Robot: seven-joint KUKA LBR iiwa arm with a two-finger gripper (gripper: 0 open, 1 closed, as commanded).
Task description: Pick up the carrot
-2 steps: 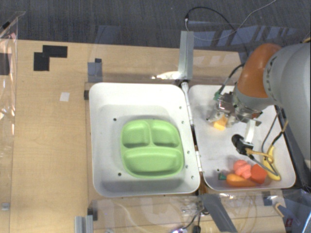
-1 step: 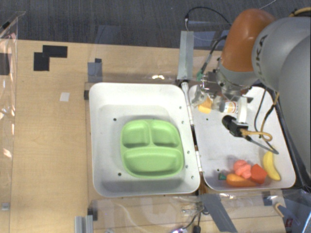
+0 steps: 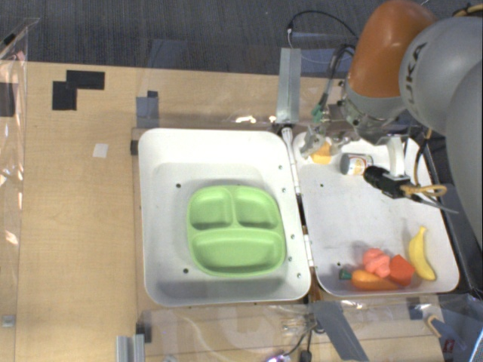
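carrot: I'm seeing the carrot [image 3: 370,280] lying flat against the near wall of the right bin [image 3: 339,225], a bit right of that wall's middle, with its green stub pointing toward the bin's left side.
neighbours: a pink piece [image 3: 375,260] and a red piece [image 3: 402,270] are crowding it from the bin's inner side, touching or nearly so. A banana [image 3: 420,253] is lying just past them by the bin's right wall. I'm reading it as a pile pushed into the wall, so the carrot is leaving little free flank.
pincer: the pincer [image 3: 320,138] is hanging over the far-left corner of the right bin, well apart from the carrot. I'm not able to tell whether it is released or clenched, so I'm not claiming any grasp.
under pincer: a small yellow piece [image 3: 322,157] and a small pale item [image 3: 352,164] are sitting in that same far corner. Neither is the target.
stage: I'm judging the approach as not yet begun.
next: I'm expecting a diagonal traverse across the right bin, then a descent straddling the carrot's length.
risk: I'm worrying about clipping the pink piece or the near wall.
plate: a green plate [image 3: 235,228] is sitting in the left bin [image 3: 166,172], beside the right bin, and is playing no part.
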